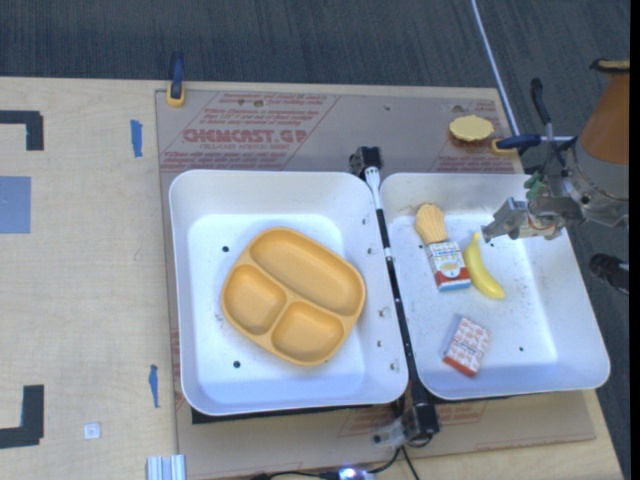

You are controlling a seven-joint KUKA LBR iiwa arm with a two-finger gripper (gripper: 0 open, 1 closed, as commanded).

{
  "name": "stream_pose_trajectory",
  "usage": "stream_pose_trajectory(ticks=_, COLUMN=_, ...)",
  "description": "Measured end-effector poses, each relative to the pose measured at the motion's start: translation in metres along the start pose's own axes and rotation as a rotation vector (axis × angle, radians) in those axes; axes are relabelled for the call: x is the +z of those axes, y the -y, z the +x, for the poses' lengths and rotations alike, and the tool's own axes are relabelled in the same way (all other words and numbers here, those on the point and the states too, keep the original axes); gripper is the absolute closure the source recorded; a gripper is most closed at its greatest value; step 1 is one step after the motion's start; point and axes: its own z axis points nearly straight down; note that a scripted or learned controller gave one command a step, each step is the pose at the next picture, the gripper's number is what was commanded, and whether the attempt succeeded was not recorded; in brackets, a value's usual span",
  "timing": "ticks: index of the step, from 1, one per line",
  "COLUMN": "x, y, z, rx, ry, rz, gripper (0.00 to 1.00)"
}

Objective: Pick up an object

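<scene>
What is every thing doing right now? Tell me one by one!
Yellow tray: lying flat in the left bin, nothing in its three sections.
Banana: lying in the right bin.
Fries box: lying flat beside the banana.
Small box: lying flat, apart from the others.
Yellow disc: lying on the cardboard behind the bins.
Gripper: over the right bin, holding nothing that shows.

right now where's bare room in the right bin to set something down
Free: the floor of the right bin right of the banana and the red-and-white box, toward the near right corner. Crowded: the left half, where the brush, small carton and banana cluster, with the gripper just above.
</scene>
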Motion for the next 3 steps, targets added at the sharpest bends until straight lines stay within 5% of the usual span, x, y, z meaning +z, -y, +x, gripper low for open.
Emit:
stream_pose_trajectory(ticks=1, x=0.102, y=0.054, z=0.036, rx=0.0, ry=0.0, rz=-0.002, gripper=0.0)
stream_pose_trajectory(ticks=2, x=0.092, y=0.053, z=0.036, rx=0.001, ry=0.001, rz=-0.006, gripper=1.0)
stream_pose_trajectory(ticks=3, x=0.094, y=0.0, z=0.08, rx=-0.001, ry=0.0, rz=-0.002, gripper=1.0)
